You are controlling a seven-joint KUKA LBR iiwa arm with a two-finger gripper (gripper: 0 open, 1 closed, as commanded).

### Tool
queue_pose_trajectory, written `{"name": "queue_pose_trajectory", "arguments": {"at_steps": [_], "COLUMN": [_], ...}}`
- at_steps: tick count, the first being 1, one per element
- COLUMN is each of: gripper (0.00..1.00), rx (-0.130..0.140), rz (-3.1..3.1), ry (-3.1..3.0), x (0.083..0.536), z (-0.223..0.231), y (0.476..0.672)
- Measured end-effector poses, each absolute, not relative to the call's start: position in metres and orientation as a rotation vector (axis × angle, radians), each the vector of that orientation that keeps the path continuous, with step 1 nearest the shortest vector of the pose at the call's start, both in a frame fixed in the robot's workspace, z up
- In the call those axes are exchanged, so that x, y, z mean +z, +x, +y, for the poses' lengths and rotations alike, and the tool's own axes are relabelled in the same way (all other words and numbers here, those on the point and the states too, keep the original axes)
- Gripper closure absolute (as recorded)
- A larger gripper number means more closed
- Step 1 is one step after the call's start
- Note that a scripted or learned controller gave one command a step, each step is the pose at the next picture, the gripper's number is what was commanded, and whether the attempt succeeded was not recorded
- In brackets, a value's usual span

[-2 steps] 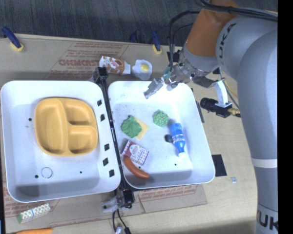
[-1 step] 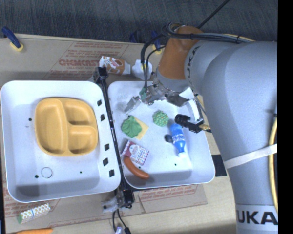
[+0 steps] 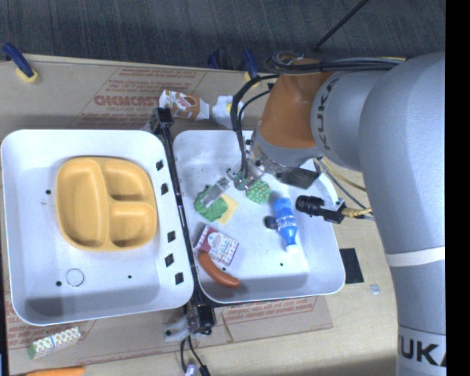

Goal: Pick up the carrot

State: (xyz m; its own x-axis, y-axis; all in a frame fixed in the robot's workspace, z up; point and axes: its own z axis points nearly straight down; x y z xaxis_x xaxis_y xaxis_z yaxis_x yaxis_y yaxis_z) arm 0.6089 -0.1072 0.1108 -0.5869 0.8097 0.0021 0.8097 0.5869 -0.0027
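Right bin (image 3: 321, 276): carrot (image 3: 218, 272) lies at the near-left corner, just below a red pouch (image 3: 218, 246). Gripper (image 3: 244, 177) hangs over the bin's middle beside a green item (image 3: 258, 191), well apart from the carrot; finger state cannot be told. Left bin (image 3: 16, 210) holds a yellow tray (image 3: 106, 202)

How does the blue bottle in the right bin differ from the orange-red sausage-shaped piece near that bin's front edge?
The blue plastic bottle is blue with a white end; the orange-red sausage-shaped piece is one warm colour. The bottle looks thicker, the sausage-shaped piece slimmer and slightly curved. The bottle lies mid-bin, the sausage-shaped piece by the front-left corner. Both lie flat in the right white bin.
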Motion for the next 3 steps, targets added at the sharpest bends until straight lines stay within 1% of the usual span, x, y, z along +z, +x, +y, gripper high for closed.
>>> {"name": "queue_pose_trajectory", "arguments": {"at_steps": [1, 2, 3], "gripper": [0.0, 0.0, 0.0], "rx": [0.001, 0.001, 0.004], "rz": [-2.698, -2.771, -2.542], "ry": [-1.609, -1.48, -1.838], "x": [0.092, 0.127, 0.092], "z": [-0.099, -0.101, -0.099], "y": [0.618, 0.621, 0.602]}}
